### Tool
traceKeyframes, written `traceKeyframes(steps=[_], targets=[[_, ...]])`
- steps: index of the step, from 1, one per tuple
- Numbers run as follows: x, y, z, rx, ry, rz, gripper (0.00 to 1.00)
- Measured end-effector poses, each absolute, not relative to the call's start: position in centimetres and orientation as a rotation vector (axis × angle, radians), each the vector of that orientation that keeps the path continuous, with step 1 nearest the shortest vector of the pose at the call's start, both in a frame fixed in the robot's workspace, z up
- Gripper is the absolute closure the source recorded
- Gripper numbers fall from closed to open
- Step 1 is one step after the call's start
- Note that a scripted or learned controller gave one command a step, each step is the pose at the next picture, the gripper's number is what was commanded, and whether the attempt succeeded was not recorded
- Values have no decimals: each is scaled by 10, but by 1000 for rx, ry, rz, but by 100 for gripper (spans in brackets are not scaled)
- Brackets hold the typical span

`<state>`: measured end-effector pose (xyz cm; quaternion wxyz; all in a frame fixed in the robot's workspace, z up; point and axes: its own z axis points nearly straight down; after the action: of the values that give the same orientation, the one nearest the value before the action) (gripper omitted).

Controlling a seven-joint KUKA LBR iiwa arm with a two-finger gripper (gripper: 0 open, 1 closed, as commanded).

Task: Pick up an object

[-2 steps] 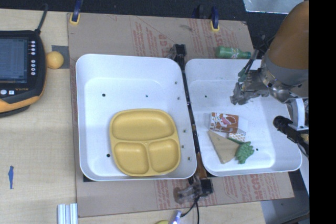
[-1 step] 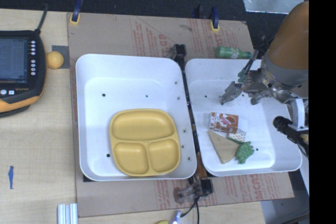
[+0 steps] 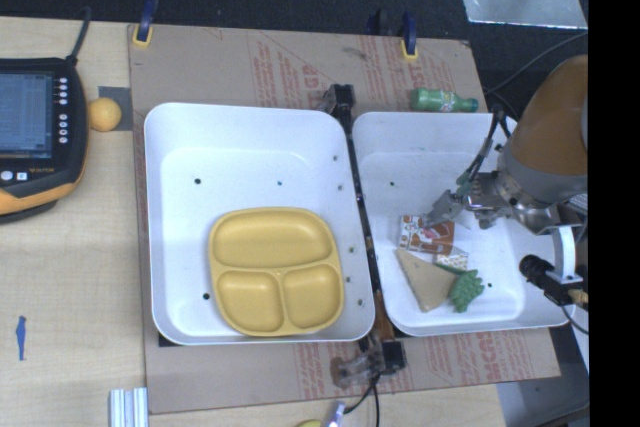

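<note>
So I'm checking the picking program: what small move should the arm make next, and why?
Probably a short drop toward the small printed packet. The gripper hangs in the right bin just above and right of it, with nothing seen between its fingers. The tan wedge and green toy lie farther off.

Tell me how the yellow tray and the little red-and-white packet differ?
The yellow tray is large, plain and split into three compartments; the red-and-white packet is small, flat and printed. The tray sits alone in the left bin; the packet lies in the right bin among other items. Both lie flat.
</note>
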<state>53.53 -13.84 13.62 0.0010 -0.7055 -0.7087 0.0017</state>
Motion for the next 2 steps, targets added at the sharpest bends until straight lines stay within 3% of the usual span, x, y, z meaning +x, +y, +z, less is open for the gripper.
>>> traceKeyframes(steps=[1, 2], targets=[[554, -149, 107, -2217, -2223, 3, 0], [588, -209, 159, -2218, -2223, 2, 0]])
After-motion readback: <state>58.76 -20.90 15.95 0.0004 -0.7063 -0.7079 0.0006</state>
